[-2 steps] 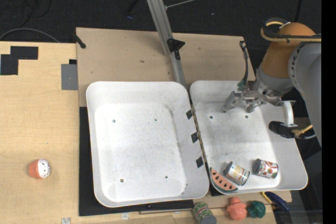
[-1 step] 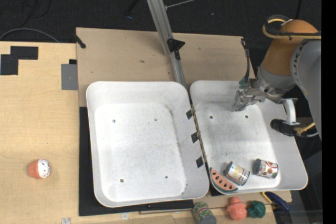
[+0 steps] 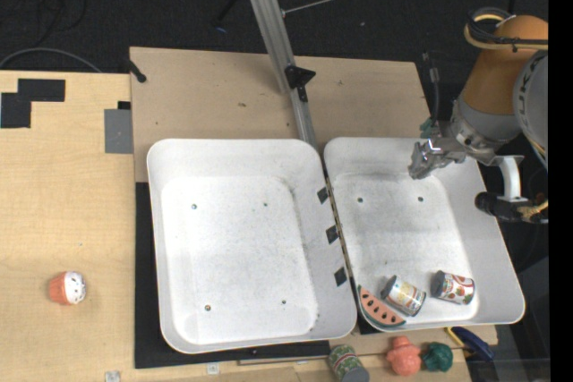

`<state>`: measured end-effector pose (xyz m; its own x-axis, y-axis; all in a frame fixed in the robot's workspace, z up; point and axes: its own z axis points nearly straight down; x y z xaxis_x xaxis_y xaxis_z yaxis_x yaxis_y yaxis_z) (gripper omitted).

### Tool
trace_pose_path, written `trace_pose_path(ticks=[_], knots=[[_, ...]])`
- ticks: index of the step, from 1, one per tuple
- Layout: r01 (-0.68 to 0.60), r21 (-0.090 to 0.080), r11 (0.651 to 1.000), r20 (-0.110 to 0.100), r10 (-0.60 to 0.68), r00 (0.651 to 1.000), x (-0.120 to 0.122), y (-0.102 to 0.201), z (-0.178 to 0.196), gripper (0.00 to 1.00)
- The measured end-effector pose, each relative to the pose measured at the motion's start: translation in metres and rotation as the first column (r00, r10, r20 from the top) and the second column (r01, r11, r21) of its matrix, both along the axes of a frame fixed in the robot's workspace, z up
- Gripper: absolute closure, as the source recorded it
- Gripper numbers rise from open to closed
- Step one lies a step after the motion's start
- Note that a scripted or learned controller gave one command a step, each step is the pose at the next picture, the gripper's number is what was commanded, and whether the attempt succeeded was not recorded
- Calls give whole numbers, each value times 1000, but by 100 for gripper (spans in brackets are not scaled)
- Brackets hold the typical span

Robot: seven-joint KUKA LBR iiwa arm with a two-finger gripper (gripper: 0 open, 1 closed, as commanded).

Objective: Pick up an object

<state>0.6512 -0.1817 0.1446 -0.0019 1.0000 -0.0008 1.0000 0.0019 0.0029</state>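
My gripper [image 3: 421,165] hangs over the far right part of the right bin [image 3: 412,219], well above its floor, with nothing seen between its fingers. Two small cans lie near the bin's front edge: a silver and yellow one [image 3: 404,294] and a red and white one [image 3: 452,287]. A watermelon slice toy [image 3: 376,310] rests against the front left corner of that bin. All three lie far in front of the gripper.
The left bin [image 3: 235,237] sits beside the right one. An aluminium rail [image 3: 273,31] slants down to the bins' shared far corner. A small orange figure [image 3: 67,288] lies on the wooden bench at left. A green can [image 3: 343,362], pink toy [image 3: 403,356] and green toy [image 3: 437,357] lie outside the front edge.
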Motion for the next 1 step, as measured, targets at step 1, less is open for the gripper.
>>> trace_pose_path(ticks=[1], knots=[[-1, 0, 1000, 1, 1, 1000, 2, -1, 43, 100]])
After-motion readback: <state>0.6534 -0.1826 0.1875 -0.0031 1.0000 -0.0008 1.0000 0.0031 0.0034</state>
